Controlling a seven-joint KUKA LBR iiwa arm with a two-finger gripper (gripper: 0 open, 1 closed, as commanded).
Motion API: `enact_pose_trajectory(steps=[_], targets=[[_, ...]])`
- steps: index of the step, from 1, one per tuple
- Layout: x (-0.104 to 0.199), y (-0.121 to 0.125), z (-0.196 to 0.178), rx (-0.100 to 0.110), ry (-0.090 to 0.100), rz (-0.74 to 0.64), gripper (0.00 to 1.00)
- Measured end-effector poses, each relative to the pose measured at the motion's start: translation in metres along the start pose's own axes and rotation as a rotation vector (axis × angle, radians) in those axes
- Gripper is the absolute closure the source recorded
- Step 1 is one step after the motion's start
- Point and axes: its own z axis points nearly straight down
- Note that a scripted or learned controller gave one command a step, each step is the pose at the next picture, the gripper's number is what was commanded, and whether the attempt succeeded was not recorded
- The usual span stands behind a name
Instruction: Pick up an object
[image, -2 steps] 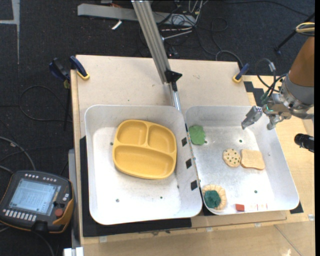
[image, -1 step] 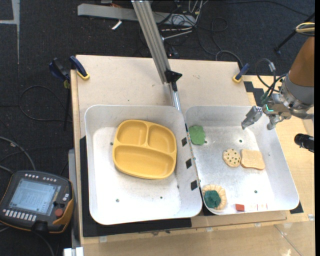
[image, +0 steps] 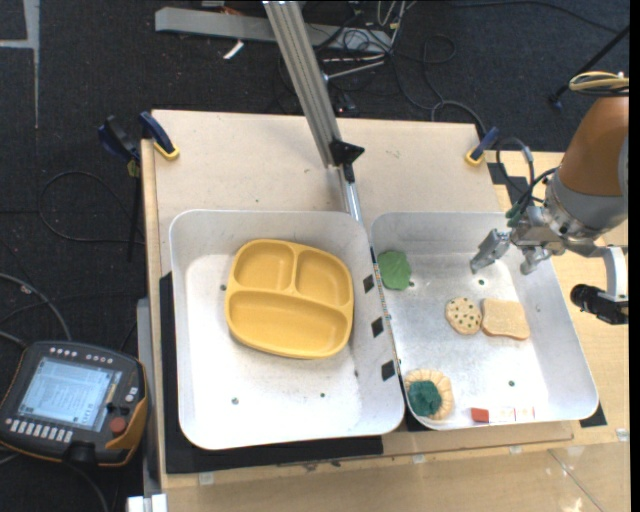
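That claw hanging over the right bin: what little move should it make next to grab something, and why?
Probably a short drop toward the slice of toast. The claw hangs open above the right bin with nothing between its fingers, and the toast lies just below it in the camera view, beside the cookie. The green piece and the other toy food sit farther off.

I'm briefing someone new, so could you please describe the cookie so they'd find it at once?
Look in the right-hand white bin, the one without the yellow plate. Near its middle, two flat things lie side by side: the cookie is the left one, round and pale with dark specks, while the toast beside it is squarish and plain.
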Motion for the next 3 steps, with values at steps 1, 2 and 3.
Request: enact_pose_trajectory(steps=[1,2,3], targets=[[0.004,0.004,0.045,0.000,0.000,-0.003,0.00],[0.005,0.004,0.082,-0.001,0.000,-0.002,0.00],[0.005,0.006,0.069,-0.006,-0.002,-0.003,1.00]])
